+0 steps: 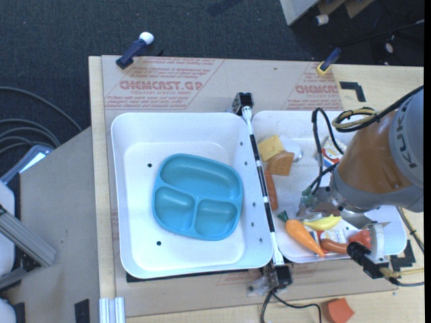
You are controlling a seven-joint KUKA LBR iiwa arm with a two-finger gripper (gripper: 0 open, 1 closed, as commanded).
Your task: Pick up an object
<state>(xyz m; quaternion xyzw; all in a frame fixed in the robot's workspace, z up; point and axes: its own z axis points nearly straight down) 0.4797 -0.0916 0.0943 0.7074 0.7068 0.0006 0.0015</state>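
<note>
From my seat I see the arm (377,160) reaching in over the right bin (286,123), its orange band bulking large above the wrist, and the claw (315,206) sits low among the toy food there. I cannot tell whether it is spread or pressed together, since the wrist covers much of it. Just below the claw lies a yellow banana (324,223), close enough that I cannot say if they touch. A little further below and toward the left bin is an orange carrot (300,235) with a green tip, and beside that a brown sausage (335,245) with a red piece (361,237) next to it. Up and away from the claw, near the divider, a yellow cheese wedge (270,146) rests against a brown bread slice (281,163). Well off to the claw's far side, across the divider, the left bin (128,133) carries a blue compartment plate (196,196). Both bins rest on the tabletop (168,83).
</note>
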